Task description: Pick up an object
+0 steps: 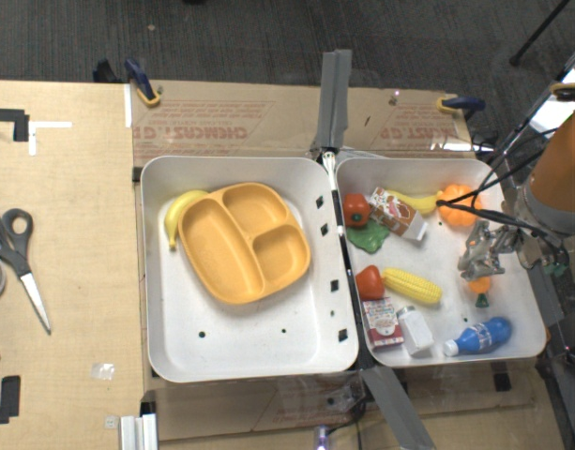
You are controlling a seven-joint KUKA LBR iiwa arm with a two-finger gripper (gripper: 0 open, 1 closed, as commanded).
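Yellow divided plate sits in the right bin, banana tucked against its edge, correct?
Not quite. The camera view shows the yellow divided plate in the left bin, not the right one. The banana is tucked against its edge, as you said.

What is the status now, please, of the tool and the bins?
Tool low over right bin, grip unclear. Nothing seen held. Small orange piece just below it, corn to its left. Divided plate and banana in left bin.

The divided yellow tray (245,242) looks like smooth, slightly glossy plastic, as do both white bins (165,326). The bench (62,251) is pale matt wood; the scissors (24,270) have bright metal blades.
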